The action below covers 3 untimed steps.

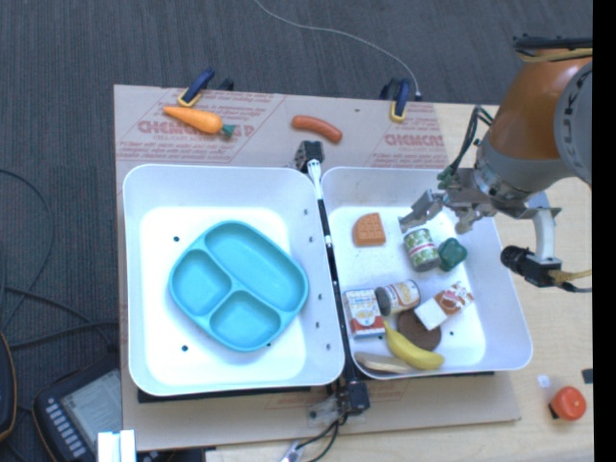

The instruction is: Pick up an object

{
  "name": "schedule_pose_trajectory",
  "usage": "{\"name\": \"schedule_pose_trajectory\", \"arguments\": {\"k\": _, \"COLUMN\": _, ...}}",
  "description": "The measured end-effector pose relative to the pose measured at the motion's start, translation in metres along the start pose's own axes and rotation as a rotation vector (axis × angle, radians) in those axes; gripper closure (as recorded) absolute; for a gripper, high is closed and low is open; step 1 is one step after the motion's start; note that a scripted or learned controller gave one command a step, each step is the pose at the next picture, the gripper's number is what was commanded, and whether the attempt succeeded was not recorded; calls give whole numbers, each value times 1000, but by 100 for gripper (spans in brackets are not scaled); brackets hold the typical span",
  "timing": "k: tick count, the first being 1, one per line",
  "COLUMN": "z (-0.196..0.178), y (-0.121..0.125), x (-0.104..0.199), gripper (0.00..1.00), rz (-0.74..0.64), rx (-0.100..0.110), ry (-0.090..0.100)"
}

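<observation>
My gripper (445,217) hangs over the back of the right bin (510,306), fingers spread open with nothing between them. Just in front of it stand a small green-labelled can (420,248) and a dark green object (452,254). Further left lies an orange cracker (368,229). Toward the front of the bin are a small carton (362,312), a brown bottle (397,296), a red and white packet (452,299), a brown disc (421,334) and a banana (414,350).
The left bin (154,191) holds a blue divided plate (239,284). Behind the bins, a carrot (195,119) and a sausage (317,128) lie on the cardboard. A small orange object (568,404) sits at the front right, off the bins.
</observation>
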<state>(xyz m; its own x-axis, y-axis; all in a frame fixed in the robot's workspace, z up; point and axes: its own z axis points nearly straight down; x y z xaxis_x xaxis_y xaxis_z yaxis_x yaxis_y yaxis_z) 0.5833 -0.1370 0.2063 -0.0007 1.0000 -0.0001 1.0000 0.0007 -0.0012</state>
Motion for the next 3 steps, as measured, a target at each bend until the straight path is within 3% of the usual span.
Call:
{"name": "schedule_pose_trajectory", "arguments": {"k": 1, "z": 119, "y": 14, "x": 5, "gripper": 0, "rz": 0, "rx": -7, "ry": -1}}
{"name": "schedule_pose_trajectory", "arguments": {"k": 2, "z": 108, "y": 15, "x": 5, "gripper": 100, "rz": 0, "rx": -10, "ry": -2}}
{"name": "schedule_pose_trajectory", "arguments": {"k": 3, "z": 22, "y": -25, "x": 64, "gripper": 100, "rz": -1, "rx": -2, "ry": 0}}
